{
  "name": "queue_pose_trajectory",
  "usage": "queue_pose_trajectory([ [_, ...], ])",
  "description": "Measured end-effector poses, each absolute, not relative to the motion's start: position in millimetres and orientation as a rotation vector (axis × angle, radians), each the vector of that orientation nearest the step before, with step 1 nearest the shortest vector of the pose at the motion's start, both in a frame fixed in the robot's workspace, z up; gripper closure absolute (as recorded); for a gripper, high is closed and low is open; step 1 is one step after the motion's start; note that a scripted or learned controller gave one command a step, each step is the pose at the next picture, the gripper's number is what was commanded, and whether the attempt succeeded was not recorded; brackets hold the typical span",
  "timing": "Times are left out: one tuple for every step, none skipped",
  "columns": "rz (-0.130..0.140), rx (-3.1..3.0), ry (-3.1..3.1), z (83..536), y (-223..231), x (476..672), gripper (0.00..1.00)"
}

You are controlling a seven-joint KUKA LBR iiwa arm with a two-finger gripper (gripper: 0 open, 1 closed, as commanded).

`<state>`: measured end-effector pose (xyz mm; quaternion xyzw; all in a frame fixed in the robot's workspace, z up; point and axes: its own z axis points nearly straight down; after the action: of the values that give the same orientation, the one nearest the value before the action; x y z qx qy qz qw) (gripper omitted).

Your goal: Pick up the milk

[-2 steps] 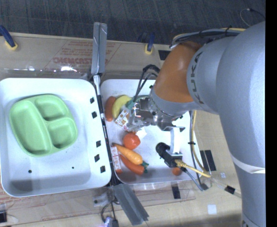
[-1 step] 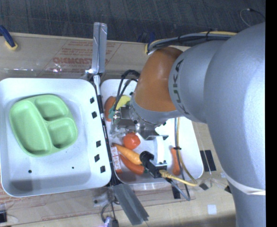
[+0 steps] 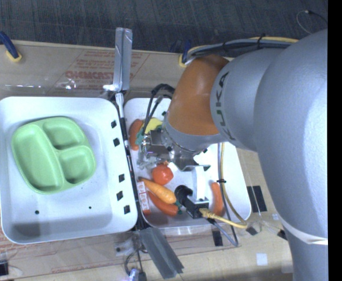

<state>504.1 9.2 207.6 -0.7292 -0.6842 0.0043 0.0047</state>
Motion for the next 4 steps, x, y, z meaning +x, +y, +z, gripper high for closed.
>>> queue_pose_trajectory([
  [0.009, -2.303, -2.129, 214, 77, 476.0, 1.0],
  [0.008, -2.094, -2.338, 211, 171, 475.5, 1.0],
  [0.01, -2.137, -2.299, 224, 191, 475.7, 1.0],
  [0.008, -1.763, -2.594, 206, 123, 476.4, 1.0],
])
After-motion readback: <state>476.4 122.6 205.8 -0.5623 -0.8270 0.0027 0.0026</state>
